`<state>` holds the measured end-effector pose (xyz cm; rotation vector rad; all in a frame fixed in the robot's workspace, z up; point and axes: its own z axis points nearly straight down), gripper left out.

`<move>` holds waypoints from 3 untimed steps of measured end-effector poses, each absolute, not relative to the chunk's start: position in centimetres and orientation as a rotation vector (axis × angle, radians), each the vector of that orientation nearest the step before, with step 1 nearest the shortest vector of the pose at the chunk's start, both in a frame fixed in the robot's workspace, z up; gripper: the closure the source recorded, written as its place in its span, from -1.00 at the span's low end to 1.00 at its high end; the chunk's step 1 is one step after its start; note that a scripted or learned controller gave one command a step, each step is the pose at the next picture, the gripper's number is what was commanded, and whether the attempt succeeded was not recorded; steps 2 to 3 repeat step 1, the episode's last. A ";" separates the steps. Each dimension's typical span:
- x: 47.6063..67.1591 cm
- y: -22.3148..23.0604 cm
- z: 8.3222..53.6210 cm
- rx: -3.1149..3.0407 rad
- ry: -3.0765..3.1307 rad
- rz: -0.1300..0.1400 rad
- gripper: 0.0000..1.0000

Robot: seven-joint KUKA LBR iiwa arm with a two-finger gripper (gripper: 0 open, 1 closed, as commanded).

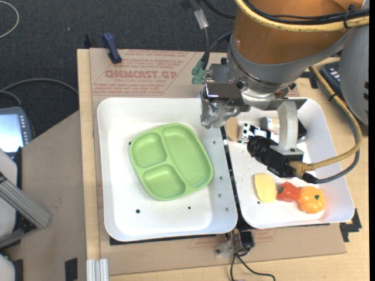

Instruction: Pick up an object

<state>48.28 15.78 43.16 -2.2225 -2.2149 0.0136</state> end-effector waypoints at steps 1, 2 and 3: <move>47.8 11.0 30.9 -2.224 -2.209 0.022 1.00; 47.8 11.0 30.9 -2.224 -2.209 0.022 1.00; 47.8 11.0 30.9 -2.224 -2.209 0.022 1.00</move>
